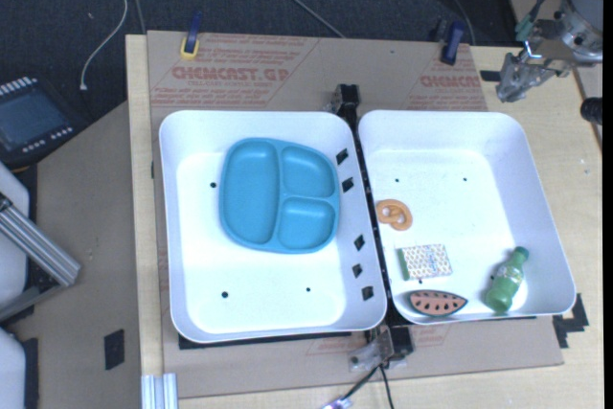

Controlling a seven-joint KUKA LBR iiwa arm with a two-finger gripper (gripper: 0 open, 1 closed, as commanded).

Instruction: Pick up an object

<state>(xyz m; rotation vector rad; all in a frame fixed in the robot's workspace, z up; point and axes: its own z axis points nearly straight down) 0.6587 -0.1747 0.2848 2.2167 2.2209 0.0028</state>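
Observation:
My gripper (517,81) hangs at the upper right, outside the right bin (498,134) and beyond its far right corner, with nothing visible between its fingers. In the right bin lie a small orange pretzel (394,215), a patterned square packet (424,261), a watermelon slice (437,304) at the near edge, and a green bottle (506,281) near the right wall. A blue divided plate (279,194) rests in the left bin (192,235).
Blue clamps (192,41) (450,41) hold the cardboard sheet at the bench's far edge. Cables run across the dark floor behind. A metal rail (34,239) stands at the left. Black clips line the divider between the bins.

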